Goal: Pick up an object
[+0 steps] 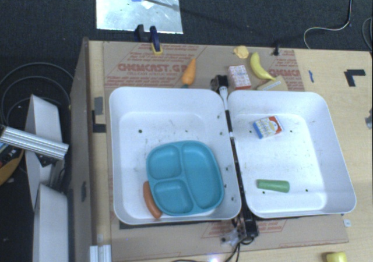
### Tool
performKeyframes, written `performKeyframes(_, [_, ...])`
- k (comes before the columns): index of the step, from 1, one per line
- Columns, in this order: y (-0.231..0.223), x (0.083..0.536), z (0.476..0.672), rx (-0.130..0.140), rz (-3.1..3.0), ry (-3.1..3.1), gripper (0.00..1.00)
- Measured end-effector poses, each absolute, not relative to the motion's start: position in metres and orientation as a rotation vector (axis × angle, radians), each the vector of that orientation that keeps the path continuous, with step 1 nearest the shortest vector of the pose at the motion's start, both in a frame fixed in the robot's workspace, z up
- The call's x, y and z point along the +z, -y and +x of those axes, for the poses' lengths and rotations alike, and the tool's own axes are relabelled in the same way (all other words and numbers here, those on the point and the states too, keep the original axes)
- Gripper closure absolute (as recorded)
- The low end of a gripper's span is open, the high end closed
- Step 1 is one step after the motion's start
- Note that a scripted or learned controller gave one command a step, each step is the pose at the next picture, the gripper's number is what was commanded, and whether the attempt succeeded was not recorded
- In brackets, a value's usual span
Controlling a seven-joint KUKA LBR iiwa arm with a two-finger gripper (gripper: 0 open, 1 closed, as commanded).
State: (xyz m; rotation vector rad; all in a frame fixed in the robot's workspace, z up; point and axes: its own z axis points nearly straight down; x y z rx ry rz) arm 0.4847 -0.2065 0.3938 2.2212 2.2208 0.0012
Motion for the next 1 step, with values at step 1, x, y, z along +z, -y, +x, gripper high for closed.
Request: performKeyframes(1, [0.1954,0.3095,0.4867,-0.002,2.222,-2.225,1.0])
